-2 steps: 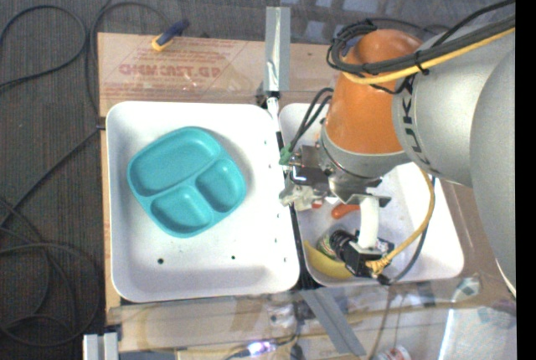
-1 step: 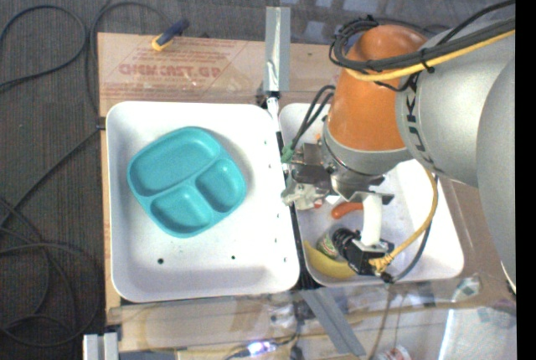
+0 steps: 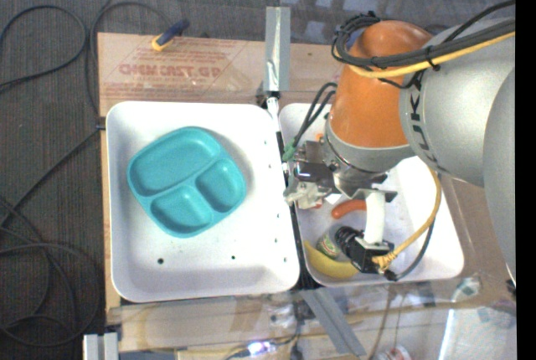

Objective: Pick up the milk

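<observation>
Resting in left bin (image 3: 126, 266), glossy teal sectioned plate (image 3: 188, 180), rounded corners

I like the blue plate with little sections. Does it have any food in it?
Empty. The turquoise divided plate lies flat in the left bin, and all three compartments show only bare plastic.

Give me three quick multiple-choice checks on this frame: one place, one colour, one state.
1. Where does the divided plate lie?
A. left bin
B. right bin
C. on the cardboard
2. What colour is the divided plate?
A. red
B. teal
C. yellow
3. How does the arm stand?
A. parked off the bench
B. over the left bin
C. down over the right bin

Answers:
1 A: the divided plate sits in the left bin.
2 B: it is teal.
3 C: the arm hangs over the right bin, above a banana.
</observation>
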Robot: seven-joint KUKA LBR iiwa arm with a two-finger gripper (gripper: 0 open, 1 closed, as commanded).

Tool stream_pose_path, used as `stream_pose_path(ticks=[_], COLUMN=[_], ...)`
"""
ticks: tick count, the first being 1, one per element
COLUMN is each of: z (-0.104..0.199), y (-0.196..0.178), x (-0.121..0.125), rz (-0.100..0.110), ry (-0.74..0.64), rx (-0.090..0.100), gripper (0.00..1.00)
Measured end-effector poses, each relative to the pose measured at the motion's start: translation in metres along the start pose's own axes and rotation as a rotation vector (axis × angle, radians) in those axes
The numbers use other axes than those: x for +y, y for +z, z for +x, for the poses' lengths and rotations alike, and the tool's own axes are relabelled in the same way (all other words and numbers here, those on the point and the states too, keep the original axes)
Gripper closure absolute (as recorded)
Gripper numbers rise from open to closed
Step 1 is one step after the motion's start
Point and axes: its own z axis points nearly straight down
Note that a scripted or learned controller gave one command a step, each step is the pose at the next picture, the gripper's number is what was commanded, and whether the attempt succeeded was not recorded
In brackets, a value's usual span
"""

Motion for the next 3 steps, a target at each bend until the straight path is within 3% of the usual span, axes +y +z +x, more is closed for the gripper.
stream_pose_path(ticks=[1, 2, 3], z=[-0.057, -0.076, -0.039], y=[0.015, -0.025, -0.170], x=[0.010, 0.012, 0.004], rz=[-0.015, -0.017, -0.021], ry=[0.222, 0.243, 0.056], rx=[0.012, 0.012, 0.011], gripper=[1.00, 1.00, 1.00])
